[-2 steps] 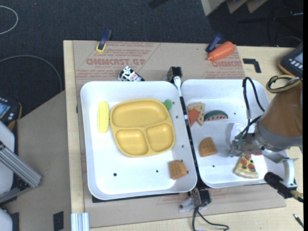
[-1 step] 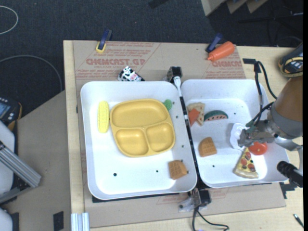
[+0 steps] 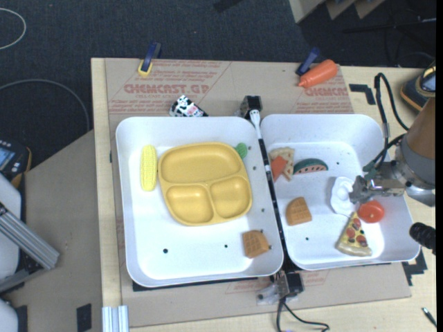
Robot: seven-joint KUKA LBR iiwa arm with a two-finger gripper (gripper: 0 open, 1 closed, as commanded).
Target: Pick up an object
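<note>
My gripper (image 3: 361, 189) reaches in from the right and hangs low over the right bin (image 3: 325, 126). It sits between a white object (image 3: 340, 195) on its left and a red tomato (image 3: 372, 213) just below it. A pizza slice (image 3: 355, 236) lies near the bin's front. A brown bread piece (image 3: 298, 211) rests left of the white object. A watermelon slice (image 3: 309, 166) and a red-orange wedge (image 3: 280, 164) lie toward the back left. Whether the gripper touches anything is unclear.
The left bin (image 3: 138, 247) holds a yellow divided plate (image 3: 204, 182), a corn cob (image 3: 148, 167), a small green item (image 3: 241, 149) and a brown cookie (image 3: 255, 243). An orange carrot (image 3: 318, 73) and a black-and-white toy (image 3: 185, 107) lie on the board behind the bins.
</note>
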